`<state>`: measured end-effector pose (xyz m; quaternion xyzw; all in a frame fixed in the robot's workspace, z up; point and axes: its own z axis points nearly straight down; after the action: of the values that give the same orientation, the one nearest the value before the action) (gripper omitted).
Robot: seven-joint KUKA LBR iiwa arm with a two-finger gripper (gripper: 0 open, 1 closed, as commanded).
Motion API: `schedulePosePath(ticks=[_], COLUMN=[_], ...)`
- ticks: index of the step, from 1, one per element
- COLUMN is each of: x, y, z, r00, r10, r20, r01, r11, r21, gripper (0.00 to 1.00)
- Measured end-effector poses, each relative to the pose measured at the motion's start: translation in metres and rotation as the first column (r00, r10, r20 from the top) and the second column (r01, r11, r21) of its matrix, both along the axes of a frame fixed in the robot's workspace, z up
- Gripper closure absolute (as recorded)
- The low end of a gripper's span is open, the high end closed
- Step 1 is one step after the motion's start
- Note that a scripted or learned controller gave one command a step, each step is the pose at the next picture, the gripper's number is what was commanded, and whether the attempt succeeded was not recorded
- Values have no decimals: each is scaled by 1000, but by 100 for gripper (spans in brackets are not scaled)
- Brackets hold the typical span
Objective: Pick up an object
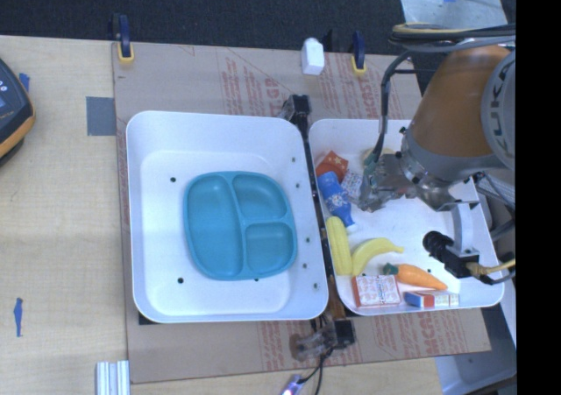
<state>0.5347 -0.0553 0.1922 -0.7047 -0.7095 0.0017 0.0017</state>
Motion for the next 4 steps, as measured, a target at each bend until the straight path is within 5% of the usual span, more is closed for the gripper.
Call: schedulePosePath(ticks=[1,2,3,4], x=[102,53,46,46], y=[-71,-109,-15,-16], z=[-12,-39,0,0], r00=[1000,1000,1000,1000], r10=[-5,-3,0,-1], r20=[2,0,1,1], r01=[5,3,0,1], r11=[1000,1000,1000,1000], r21=[-1,-1,-1,-1], gripper=[100,100,100,0])
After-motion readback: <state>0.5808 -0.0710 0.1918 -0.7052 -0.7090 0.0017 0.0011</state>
